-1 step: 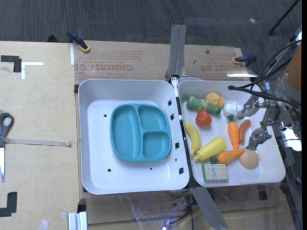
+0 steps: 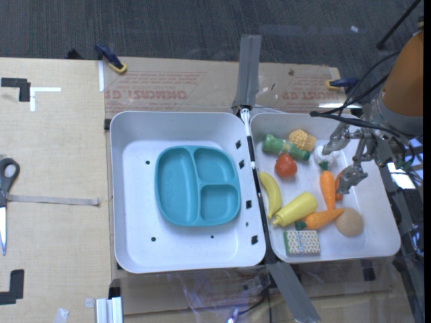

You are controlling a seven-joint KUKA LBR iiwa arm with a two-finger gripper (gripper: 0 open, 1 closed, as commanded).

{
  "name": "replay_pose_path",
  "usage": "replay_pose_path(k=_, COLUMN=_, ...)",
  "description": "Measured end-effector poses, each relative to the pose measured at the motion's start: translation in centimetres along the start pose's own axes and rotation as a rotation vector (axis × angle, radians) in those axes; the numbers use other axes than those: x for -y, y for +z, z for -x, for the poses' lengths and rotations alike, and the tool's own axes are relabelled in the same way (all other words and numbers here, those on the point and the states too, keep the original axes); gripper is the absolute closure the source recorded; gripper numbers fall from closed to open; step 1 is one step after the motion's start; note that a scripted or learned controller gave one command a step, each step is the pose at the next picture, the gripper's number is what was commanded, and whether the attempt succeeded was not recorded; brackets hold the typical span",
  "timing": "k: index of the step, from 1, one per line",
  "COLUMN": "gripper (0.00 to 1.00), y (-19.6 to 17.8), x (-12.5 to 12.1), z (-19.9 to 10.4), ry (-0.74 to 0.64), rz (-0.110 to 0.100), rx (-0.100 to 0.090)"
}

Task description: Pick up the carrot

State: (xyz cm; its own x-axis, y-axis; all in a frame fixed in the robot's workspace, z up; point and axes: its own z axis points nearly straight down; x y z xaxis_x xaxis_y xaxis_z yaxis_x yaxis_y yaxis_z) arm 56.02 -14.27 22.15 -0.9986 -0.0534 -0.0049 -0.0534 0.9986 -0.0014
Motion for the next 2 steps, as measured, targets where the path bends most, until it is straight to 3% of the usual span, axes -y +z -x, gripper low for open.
replay_pose_path(k=1, gripper=0.0, y=12.9, x=2.8, z=1.9, ry=0.074, rz=0.0, rx=0.0)
replay_pose_path(k=2, gripper=1.0, y=11.8, x=2.7, z=2.1, ry=0.07, rz=-0.001, rx=0.004)
